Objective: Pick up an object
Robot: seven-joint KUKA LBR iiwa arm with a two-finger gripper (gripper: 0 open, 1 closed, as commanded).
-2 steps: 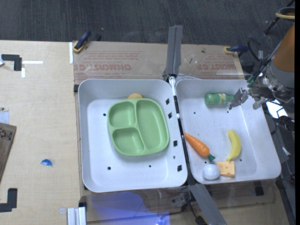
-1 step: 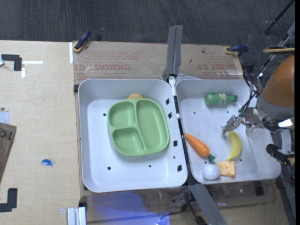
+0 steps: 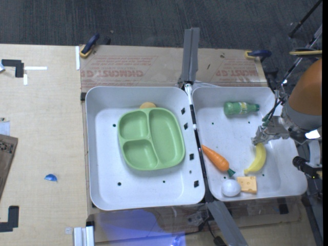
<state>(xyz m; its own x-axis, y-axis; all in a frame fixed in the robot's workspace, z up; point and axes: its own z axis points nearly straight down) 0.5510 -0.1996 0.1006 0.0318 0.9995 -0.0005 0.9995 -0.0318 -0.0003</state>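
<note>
Nothing is lifted yet: the banana [image 3: 257,159] lies on the floor of the right bin [image 3: 287,188], near the carrot [image 3: 216,158] and cheese [image 3: 248,184]. The end effector [image 3: 265,134] hangs just above the banana's upper tip. I cannot tell if it is released or clenched, so the grasp remains to do.

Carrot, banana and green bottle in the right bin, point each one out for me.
carrot [image 3: 216,158], camera view, middle of its orange body.
banana [image 3: 257,160], camera view, middle of its curve.
green bottle [image 3: 239,108], camera view, middle of its body.
</note>
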